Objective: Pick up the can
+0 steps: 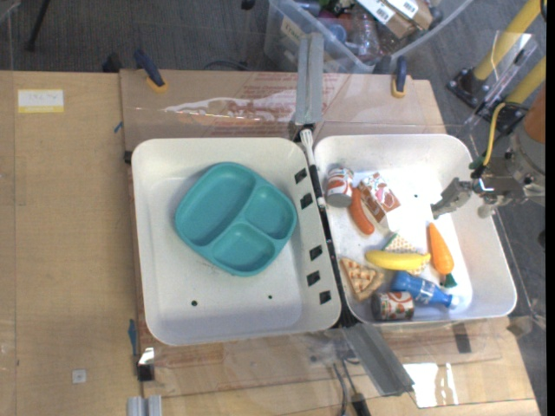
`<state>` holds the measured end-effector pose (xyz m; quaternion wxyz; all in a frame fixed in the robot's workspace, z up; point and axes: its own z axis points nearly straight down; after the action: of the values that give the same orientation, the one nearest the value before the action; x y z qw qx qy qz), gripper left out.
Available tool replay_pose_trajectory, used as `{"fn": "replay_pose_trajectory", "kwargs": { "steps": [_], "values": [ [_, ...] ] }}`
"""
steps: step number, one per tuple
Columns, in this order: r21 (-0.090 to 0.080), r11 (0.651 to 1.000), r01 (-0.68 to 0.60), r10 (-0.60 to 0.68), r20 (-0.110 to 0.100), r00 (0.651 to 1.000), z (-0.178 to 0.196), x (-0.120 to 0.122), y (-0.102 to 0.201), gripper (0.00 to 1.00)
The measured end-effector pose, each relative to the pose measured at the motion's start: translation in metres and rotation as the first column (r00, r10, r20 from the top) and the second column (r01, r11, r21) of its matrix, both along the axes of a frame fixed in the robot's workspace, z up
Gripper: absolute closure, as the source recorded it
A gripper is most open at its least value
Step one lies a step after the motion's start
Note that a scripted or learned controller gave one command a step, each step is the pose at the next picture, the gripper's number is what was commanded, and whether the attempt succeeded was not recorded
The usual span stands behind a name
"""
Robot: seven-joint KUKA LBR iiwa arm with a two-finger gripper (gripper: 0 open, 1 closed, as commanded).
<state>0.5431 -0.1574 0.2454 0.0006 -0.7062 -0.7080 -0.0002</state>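
A small red and white can (338, 184) lies at the far left of the right bin (408, 150), close to the divider. A second, darker can (395, 305) with a red and white label lies on its side near that bin's front wall. The gripper (449, 200) hangs over the right side of the same bin, above bare white floor, pointing left and down. It is well apart from both cans, and nothing shows in its grasp.
In the right bin lie a hot dog (362, 212), a red packet (379, 196), a banana (397, 258), a carrot (441, 249), a pizza slice (362, 276) and a blue bottle (424, 290). A teal divided plate (235, 218) sits in the left bin (165, 302).
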Motion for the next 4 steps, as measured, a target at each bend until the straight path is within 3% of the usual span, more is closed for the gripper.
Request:
{"fn": "replay_pose_trajectory", "kwargs": {
  "steps": [1, 2, 3, 4],
  "values": [
    [-0.001, 0.997, -0.082, 0.082, 0.000, 0.997, -0.061, -0.061, 0.068, 0.00],
    [-0.002, 0.998, -0.069, 0.069, 0.005, 0.998, -0.140, -0.063, -0.020, 0.00],
    [0.008, 0.998, -0.054, 0.054, 0.011, 0.998, -0.153, 0.014, -0.049, 0.00],
    [0.008, 0.993, -0.114, 0.114, 0.018, 0.993, -0.152, 0.131, -0.052, 0.00]
  ]
}}
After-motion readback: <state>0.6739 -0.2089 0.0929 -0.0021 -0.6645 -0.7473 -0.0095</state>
